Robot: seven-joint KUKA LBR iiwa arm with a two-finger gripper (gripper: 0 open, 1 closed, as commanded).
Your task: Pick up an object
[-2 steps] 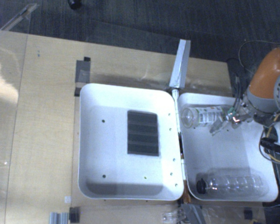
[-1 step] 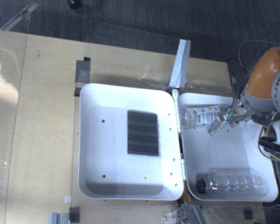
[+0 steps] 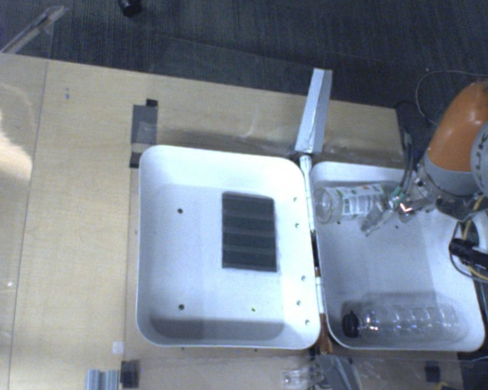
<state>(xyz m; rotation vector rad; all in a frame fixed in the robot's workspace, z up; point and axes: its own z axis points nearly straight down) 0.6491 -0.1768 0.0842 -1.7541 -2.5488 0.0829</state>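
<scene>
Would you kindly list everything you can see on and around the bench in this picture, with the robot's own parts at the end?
bench: one, light wood, under both bins.
left bin: one, white, shallow, middle of the bench.
dark ribbed block: one, dark grey, lying flat in the middle of the left bin.
right bin: one, white, shallow, beside the left bin.
small clear bottle: one, transparent with a pale label, lying at the far left corner of the right bin.
large clear bottle: one, transparent with a black cap, lying along the near edge of the right bin.
arm: one, grey with an orange band, reaching in from the right.
gripper: one, metallic, low in the right bin beside the small clear bottle.
</scene>
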